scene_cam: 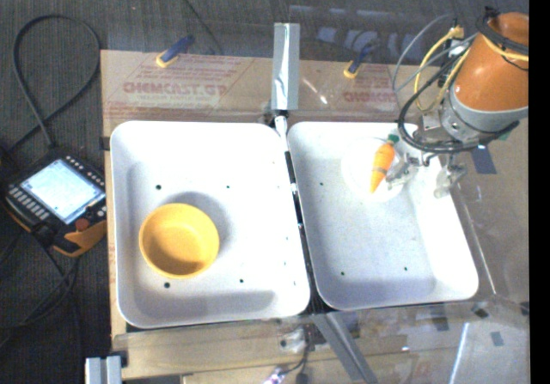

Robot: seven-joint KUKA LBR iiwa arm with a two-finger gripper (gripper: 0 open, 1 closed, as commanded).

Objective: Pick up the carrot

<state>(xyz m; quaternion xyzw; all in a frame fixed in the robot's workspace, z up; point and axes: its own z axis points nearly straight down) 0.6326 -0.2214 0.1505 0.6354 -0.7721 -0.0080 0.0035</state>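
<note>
The carrot [381, 166] stood nearly upright at the upper part of the right bin [378, 279], with the jaws [421, 169] just beside it (whether they gripped it, I could not tell). The pickup looked unfinished. A yellow bowl [180, 240] sat in the left bin [249, 159].

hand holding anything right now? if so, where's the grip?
Cannot be told. The small orange carrot with a green top sits in the right white bin, right beside the hand, but no grip on it is visible.
</note>
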